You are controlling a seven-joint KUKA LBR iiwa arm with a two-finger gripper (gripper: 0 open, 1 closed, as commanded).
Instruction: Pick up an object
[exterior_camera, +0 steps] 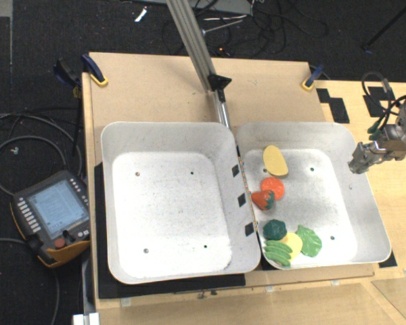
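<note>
Camera view: tool [363, 158] over right bin's [365, 212] edge

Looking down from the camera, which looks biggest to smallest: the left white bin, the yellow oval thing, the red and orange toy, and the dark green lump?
1. Left white bin, by far the largest.
2. Yellow oval piece and red and orange toy: these look about alike, too close to rank.
3. Dark green lump, slightly smaller than those two.
</note>
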